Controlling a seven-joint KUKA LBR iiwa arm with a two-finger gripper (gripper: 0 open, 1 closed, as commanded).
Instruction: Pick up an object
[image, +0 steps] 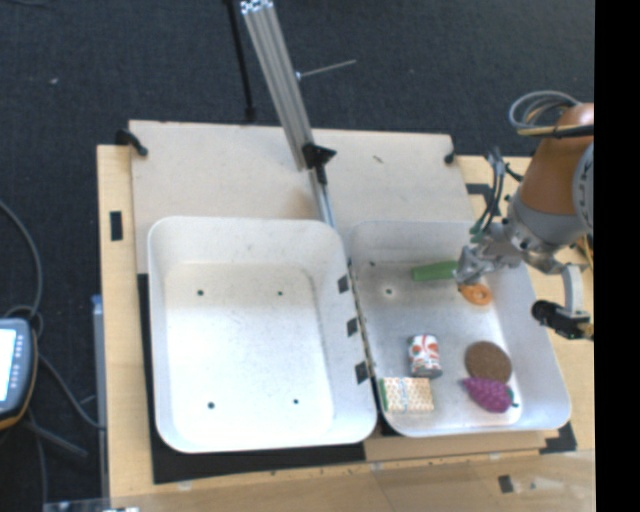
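From the overhead camera I see the gripper (474, 262) low in the right bin (540, 395), at its far side, right where a green elongated object (433, 271) and a small orange object (476, 293) lie. The gripper's tip sits between the two, touching or just beside the green piece's right end and just above the orange one. I cannot tell whether it is released or clenched; the wrist hides that.

The orange piece is what I judge to be the target. It looks small, rounded, probably a light plastic toy: stiff, a little slippery, apt to roll or skid if nudged off-centre. I would take it across its widest part, squarely from above. The green one looks like a slim toy vegetable, also light; its narrow middle would be the place to pinch.

Nearer the front of the same bin lie a small red-and-white can (425, 354), a brown disc (487, 360), a purple grape-like cluster (489, 394) and a patterned flat packet (408, 395), all well apart from the gripper. The left bin (170, 250) stands beside it.
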